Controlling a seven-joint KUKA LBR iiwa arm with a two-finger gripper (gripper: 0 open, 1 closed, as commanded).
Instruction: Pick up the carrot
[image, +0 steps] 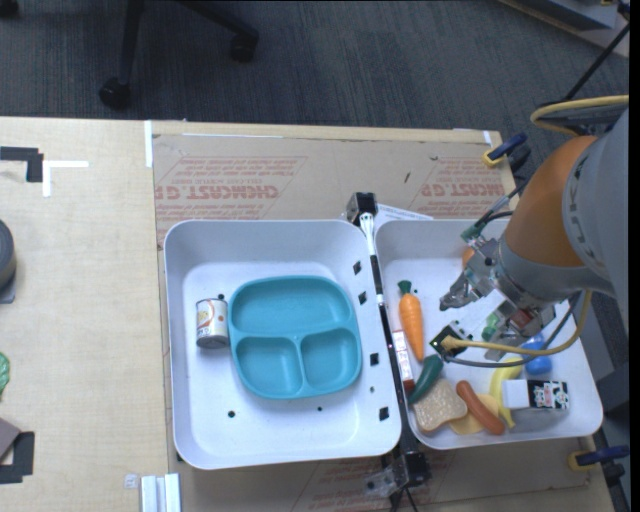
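1. Presently the carrot (411, 322) lies in the right bin (432, 258), close to its left wall, green top pointing away from the camera, orange body running toward the near side.
2. The gripper (462, 296) hangs above the same bin, to the carrot's right and apart from it; the jaw state cannot be told, and nothing is seen held.
3. Recommended approach: shift toward the dividing wall, align the jaws across the carrot's narrow width, and descend at mid-body, clear of the green pepper (427, 377) near its lower end.
4. Risk: the bin wall may obstruct the nearer jaw.
5. Legible writing: mirrored red lettering on the cardboard (262, 187) behind the bins, apparently "GP"; the can (211, 322) label is unreadable.
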